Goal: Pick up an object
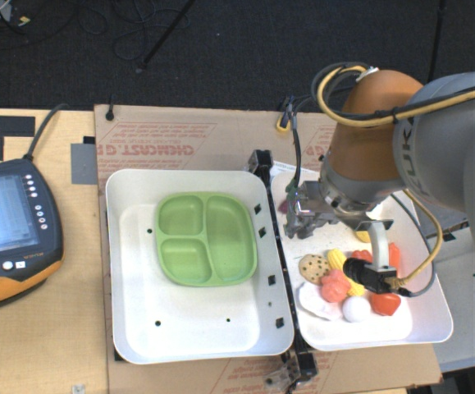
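Note:
My gripper (299,217) hangs low over the upper left part of the right bin (434,322), close to the wall between the two bins. Under and in front of it lies a heap of toy food. A speckled cookie (312,267) is nearest, just below the gripper, with a yellow corn piece (338,260) beside it. Further front are a pink-red lump (333,286), a white ball (355,309) and a red piece (387,304). An orange piece (395,256) and a yellow piece (362,236) lie partly behind the wrist. Nothing is seen held.
The left bin (139,318) holds a green divided plate (206,239) lying flat. A tablet-like pendant (11,220) rests on the bench at far left. The arm's grey and orange body (376,138) covers the back of the right bin.

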You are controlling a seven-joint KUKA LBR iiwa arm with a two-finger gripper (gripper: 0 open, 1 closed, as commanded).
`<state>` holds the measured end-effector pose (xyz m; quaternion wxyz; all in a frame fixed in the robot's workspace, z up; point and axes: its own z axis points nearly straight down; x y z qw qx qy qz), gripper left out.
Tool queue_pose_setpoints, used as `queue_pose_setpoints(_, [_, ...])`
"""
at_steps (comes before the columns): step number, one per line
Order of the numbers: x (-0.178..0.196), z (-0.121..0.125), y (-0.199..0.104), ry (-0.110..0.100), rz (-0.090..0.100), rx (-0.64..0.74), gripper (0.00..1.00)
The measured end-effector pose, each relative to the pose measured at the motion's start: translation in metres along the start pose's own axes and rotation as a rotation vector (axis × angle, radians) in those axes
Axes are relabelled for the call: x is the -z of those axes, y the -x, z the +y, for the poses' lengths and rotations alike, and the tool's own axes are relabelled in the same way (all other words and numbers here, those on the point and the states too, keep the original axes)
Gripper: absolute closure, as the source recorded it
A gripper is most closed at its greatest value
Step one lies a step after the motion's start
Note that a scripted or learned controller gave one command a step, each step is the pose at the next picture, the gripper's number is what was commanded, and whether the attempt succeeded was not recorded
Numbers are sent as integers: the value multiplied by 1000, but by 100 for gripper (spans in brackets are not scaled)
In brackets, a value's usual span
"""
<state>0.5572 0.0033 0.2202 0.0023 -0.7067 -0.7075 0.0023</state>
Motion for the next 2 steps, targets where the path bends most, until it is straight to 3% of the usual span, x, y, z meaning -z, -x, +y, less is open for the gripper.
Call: queue_pose_setpoints(2, [16, 7, -4, 4, 1, -1, 100])
